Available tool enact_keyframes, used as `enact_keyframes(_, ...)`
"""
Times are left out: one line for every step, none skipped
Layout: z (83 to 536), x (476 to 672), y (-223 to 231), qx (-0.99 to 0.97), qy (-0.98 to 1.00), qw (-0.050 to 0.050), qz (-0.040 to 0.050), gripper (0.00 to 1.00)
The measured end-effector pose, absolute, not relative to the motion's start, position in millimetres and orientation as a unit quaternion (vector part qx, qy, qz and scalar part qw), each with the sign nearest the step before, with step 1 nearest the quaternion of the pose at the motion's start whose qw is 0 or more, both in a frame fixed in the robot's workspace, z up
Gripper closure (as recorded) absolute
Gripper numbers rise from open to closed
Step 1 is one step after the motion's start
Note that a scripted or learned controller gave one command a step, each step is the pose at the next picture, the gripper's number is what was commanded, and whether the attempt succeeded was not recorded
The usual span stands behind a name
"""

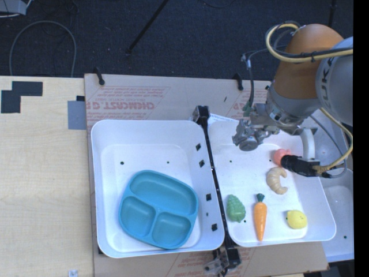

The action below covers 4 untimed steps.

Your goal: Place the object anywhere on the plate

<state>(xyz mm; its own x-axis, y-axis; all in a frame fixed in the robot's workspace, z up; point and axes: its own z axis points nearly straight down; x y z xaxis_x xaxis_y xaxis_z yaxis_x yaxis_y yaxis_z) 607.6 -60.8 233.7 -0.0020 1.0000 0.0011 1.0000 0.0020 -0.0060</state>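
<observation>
Croissant [277, 180] lies well below the jaws [249, 140]

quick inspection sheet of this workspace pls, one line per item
surface: two white bins side by side on a cardboard-covered bench
job's things: blue divided plate in left bin; croissant, carrot, green item, lemon, pink item in right bin
clutter: nothing seen
grippers: end effector over the right bin's back part, holding nothing seen
cables: yellow hose looped at the arm; black wires on dark floor
surroundings: wooden table on the left
</observation>
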Motion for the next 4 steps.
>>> enact_keyframes(221, 592.5, -11, -0.706, -0.708, 0.003, 0.0019, 1.0)
enact_keyframes(228, 578.5, 30, -0.706, -0.708, 0.002, 0.0016, 1.0)
enact_keyframes(232, 566.2, 87, -0.706, -0.708, 0.002, 0.0019, 1.0)
enact_keyframes(220, 542.2, 138, -0.706, -0.708, 0.002, 0.0025, 1.0)
